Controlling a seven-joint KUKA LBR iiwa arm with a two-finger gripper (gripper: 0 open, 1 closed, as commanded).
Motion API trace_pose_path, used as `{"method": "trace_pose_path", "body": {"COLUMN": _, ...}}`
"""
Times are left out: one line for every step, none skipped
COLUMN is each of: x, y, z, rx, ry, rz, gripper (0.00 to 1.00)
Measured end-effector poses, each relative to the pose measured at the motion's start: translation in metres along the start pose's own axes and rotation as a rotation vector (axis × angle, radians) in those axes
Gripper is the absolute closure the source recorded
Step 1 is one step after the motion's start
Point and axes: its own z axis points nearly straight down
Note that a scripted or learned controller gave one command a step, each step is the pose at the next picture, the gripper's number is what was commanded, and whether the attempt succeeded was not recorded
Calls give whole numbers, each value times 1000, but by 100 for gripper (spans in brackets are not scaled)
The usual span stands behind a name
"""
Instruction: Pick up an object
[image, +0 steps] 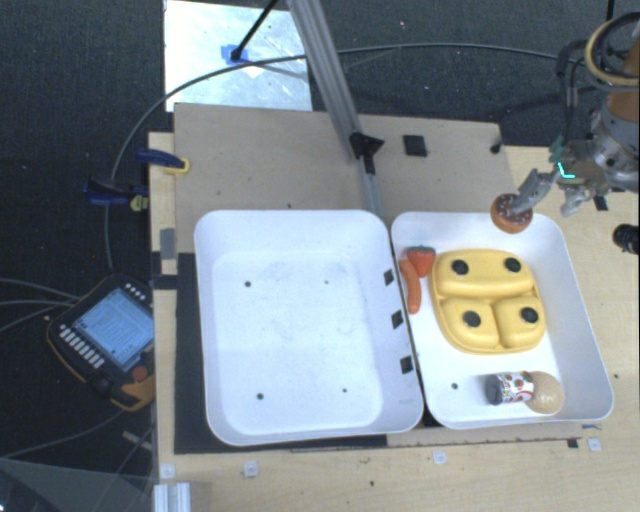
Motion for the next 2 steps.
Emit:
{"method": "trace_pose_path", "body": {"x": 0, "y": 1, "z": -2, "rx": -4, "ry": -1, "rz": -1, "gripper": 0}}
{"method": "trace_pose_path", "body": {"x": 3, "y": -2, "z": 40, "rx": 0, "ry": 0, "rz": 0, "gripper": 0}}
